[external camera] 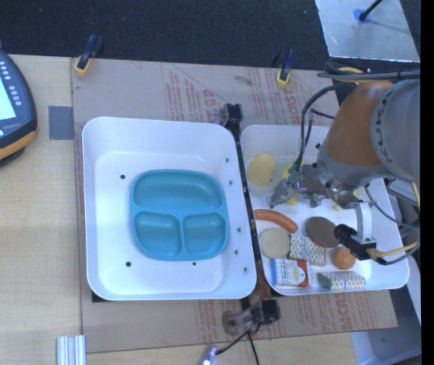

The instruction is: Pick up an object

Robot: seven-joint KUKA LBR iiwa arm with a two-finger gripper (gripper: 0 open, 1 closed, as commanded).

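1. Camera view: the counter [42, 226] carries two white bins side by side. The left bin [110, 150] holds a blue divided plate [178, 213] lying flat in its middle, well apart from everything else.
2. The right bin [395, 280] holds the candidate objects crowded together: a pale yellow round piece [261, 168] near the top, a sausage [276, 219] below it, a beige disc [274, 242], a dark brown oval [321, 231], an orange ball [343, 258] and a small carton [289, 271] at the lower edge. Such clutter probably leaves little room around any one item.
3. The arm [369, 128] reaches in from the right, wrist bent down over this bin, which suggests an approach toward the upper cluster.
4. The end effector [302, 190] sits low, between the yellow piece and the sausage. I cannot tell how it is set, and nothing visibly sits in it, so no pick is confirmed.
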